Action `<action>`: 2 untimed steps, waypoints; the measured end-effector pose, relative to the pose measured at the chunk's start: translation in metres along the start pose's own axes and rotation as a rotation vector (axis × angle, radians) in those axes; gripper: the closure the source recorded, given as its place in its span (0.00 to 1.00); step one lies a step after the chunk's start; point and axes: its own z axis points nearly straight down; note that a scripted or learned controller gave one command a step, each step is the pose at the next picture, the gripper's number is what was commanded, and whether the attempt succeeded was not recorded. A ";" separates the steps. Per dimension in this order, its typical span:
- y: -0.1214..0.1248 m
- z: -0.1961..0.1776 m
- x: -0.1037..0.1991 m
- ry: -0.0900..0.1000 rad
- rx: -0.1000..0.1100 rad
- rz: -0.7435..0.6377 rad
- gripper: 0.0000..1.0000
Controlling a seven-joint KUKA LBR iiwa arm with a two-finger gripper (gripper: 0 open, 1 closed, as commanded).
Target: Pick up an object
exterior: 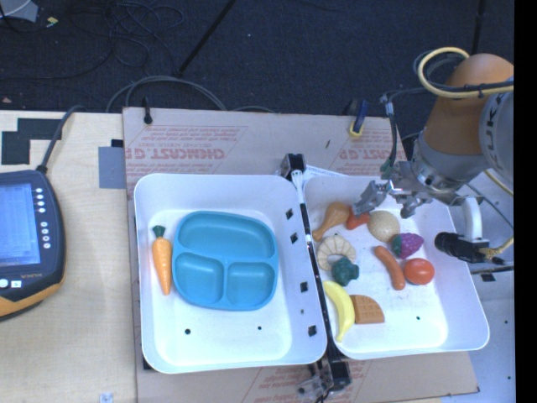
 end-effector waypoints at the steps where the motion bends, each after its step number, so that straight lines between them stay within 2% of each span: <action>1: -0.063 -0.024 0.100 0.005 0.002 -0.008 0.00; 2: -0.061 -0.032 0.093 0.000 0.004 0.000 1.00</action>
